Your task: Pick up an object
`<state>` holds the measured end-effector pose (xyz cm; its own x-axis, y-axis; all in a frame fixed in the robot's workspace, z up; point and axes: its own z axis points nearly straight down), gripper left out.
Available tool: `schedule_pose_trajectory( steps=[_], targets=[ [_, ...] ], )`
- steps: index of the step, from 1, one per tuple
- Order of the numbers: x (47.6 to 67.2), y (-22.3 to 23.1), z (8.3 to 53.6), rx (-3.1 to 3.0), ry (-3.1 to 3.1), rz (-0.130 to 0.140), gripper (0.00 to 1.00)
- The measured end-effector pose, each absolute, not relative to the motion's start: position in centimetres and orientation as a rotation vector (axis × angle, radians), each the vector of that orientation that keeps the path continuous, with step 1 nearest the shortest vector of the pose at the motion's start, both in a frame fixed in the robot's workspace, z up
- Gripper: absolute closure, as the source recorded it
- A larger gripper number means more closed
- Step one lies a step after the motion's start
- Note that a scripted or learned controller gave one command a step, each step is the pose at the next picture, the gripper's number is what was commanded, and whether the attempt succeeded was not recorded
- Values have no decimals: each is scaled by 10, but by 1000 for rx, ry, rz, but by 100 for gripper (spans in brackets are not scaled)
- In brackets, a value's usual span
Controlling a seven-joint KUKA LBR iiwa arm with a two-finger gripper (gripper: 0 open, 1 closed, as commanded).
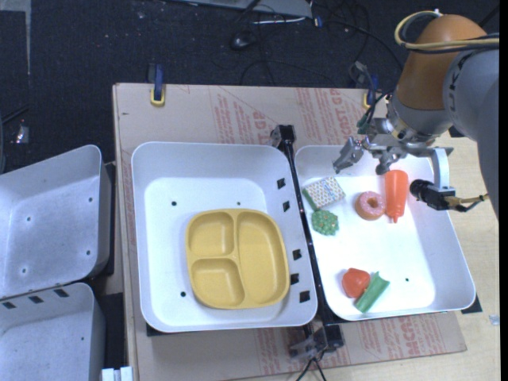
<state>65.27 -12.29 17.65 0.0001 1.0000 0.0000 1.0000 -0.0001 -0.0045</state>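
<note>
Beneath the spread-fingered, unladen metal gripper (367,155): a glossy orange plastic carrot (396,194), beside it a ring-shaped pink doughnut (370,205).

From my remote station I find one kind of lettering: repeated red print on the brown board (214,105) that covers the desk beneath the two bins. It runs in slanted rows along the far strip above the bins and again along the near strip below them. The characters are upside down or angled from this camera and too small and faint for me to read a full word with confidence. I read no label, brand or number on the white bins (151,161), the yellow tray (236,258) or the items.
</note>
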Motion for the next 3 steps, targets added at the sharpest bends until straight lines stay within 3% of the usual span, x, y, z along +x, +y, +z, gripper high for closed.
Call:
schedule_pose_trajectory(
  steps=[1, 2, 3],
  targets=[
    [656, -130, 117, -2221, -2218, 5, 0],
    [658, -130, 131, -2224, -2223, -1, 100],
    [658, -128, 175, -2223, -2227, -5, 100]
  ],
)
